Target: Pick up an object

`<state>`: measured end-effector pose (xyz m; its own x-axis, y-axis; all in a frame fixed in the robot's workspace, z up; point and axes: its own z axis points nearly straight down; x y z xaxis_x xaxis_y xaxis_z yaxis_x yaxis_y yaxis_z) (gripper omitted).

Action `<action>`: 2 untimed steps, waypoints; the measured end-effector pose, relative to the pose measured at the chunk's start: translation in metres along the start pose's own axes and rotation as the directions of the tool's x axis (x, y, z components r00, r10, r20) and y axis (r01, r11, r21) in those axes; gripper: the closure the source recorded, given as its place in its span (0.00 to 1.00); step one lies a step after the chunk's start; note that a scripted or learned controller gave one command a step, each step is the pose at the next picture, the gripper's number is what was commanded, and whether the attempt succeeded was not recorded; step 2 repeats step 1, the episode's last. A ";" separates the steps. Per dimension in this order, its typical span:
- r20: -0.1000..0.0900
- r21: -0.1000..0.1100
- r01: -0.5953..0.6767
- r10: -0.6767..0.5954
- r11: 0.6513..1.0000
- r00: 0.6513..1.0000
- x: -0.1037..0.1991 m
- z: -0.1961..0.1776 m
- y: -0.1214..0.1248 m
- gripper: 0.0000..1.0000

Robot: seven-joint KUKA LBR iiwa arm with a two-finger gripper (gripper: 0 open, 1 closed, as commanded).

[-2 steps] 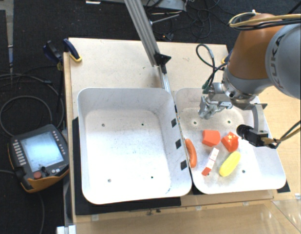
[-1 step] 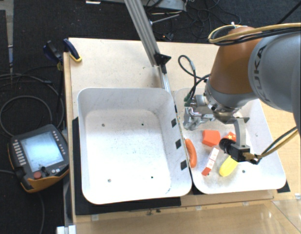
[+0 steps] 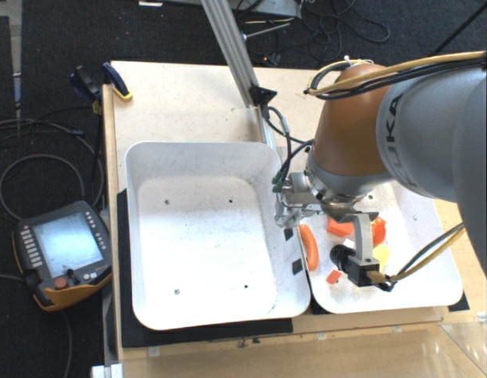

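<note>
A dark floor strewn with cables surrounds a pale wooden bench (image 3: 188, 101), and a grey and orange control pendant (image 3: 62, 254) sits at the left. The big grey arm (image 3: 433, 124) reaches in from the right. Its orange band curves down over the right white bin (image 3: 433, 290), with the wrist pointing steeply downward near that bin's left edge. The left white bin (image 3: 149, 164) sits just beside it. The gripper (image 3: 293, 213) hangs low over the right bin's left side, and whether it is open or closed cannot be told. Just beside it lies a long orange piece (image 3: 308, 246), rounded like a small carrot, with smaller orange chunks (image 3: 340, 228) near it. The long piece looks light, smooth and likely to roll, so gripping across its narrow middle seems best.
</note>
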<state>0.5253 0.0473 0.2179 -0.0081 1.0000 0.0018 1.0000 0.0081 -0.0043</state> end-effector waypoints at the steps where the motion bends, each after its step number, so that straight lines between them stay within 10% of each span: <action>1: 0.000 -0.005 0.002 -0.002 1.000 1.000 0.050 -0.023 -0.021 1.00; 2: 0.000 -0.005 0.002 -0.002 1.000 1.000 0.050 -0.023 -0.021 1.00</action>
